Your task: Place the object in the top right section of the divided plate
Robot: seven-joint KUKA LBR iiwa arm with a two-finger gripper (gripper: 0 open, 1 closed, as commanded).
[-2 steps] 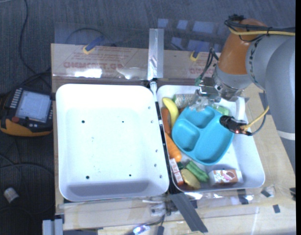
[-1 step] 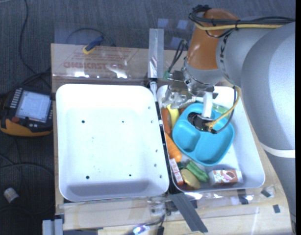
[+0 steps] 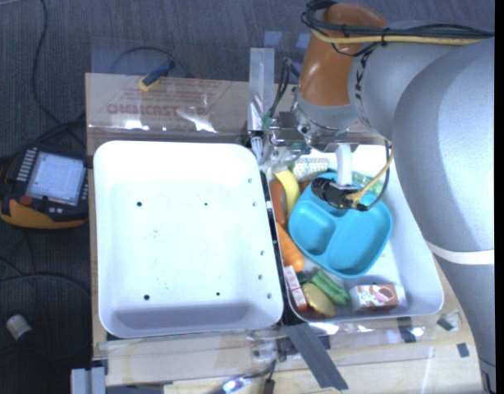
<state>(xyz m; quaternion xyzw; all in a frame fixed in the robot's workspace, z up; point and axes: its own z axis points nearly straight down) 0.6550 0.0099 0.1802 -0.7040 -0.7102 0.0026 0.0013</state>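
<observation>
A blue divided plate (image 3: 342, 232) lies in the right bin (image 3: 423, 276), tilted a little among other items. My gripper (image 3: 306, 149) hangs over the far end of that bin, just beyond the plate's far rim, under the orange wrist band. A yellow banana (image 3: 288, 189) lies beside the plate's left rim, close below the gripper. A white and green packet (image 3: 311, 168) sits right under the gripper. I see nothing lying in the plate's sections.
An orange carrot (image 3: 290, 251), a green vegetable (image 3: 328, 286), a red bar (image 3: 295, 290) and a red and white packet (image 3: 375, 295) crowd the right bin's near end. The left bin (image 3: 178, 236) stands alongside. A clear plastic bag (image 3: 170, 103) lies behind it.
</observation>
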